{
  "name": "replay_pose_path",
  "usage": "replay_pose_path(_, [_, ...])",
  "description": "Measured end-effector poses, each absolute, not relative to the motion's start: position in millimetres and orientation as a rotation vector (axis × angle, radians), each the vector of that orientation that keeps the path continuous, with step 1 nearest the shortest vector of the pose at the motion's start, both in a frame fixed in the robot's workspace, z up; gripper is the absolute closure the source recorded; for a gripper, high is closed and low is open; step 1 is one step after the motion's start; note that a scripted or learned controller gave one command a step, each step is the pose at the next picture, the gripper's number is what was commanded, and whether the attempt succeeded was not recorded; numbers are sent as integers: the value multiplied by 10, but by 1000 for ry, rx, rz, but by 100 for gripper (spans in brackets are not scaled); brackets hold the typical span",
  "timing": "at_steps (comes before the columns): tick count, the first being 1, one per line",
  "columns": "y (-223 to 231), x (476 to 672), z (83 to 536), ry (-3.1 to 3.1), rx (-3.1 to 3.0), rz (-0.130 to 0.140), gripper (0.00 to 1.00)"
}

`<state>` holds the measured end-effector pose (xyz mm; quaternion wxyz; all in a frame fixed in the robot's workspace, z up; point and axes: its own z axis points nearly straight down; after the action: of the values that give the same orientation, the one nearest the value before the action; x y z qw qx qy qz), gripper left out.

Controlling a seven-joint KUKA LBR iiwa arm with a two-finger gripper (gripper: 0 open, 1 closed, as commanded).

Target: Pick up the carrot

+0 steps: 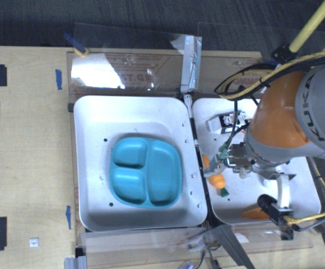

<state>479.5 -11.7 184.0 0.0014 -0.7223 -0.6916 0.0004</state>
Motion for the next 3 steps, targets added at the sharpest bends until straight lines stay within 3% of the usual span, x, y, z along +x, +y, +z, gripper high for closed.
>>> replay_pose_path(1, [-370, 4921, 1841, -2559, -1824, 0, 0])
replay_pose_path(2, [-627, 4799, 1847, -2939, -1108, -1, 0])
replay_pose_path(3, [-25, 4800, 1843, -2661, -1674, -2, 0])
